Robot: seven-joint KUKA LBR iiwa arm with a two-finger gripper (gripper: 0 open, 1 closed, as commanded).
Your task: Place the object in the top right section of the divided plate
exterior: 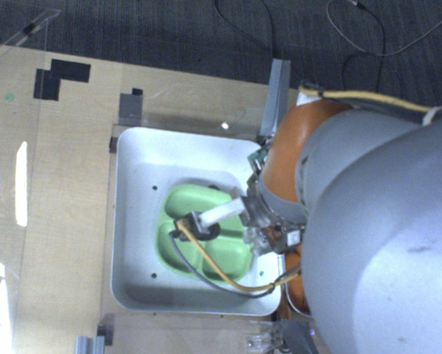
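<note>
A light green divided plate (183, 208) lies in the left white bin (132, 226). The bare parts of its sections hold nothing that I can see. My gripper (261, 239) hangs over the plate's right edge, below the orange-banded wrist. The big grey arm covers the plate's right side and whatever lies under the gripper. No object shows between the gripper's tips.
An orange rounded thing (295, 284) peeks out from under the arm at the bin's right wall, mostly hidden. The arm covers the right bin. Bare wooden bench (46, 218) stretches to the left, with black tape marks (58, 76) at the back.
</note>
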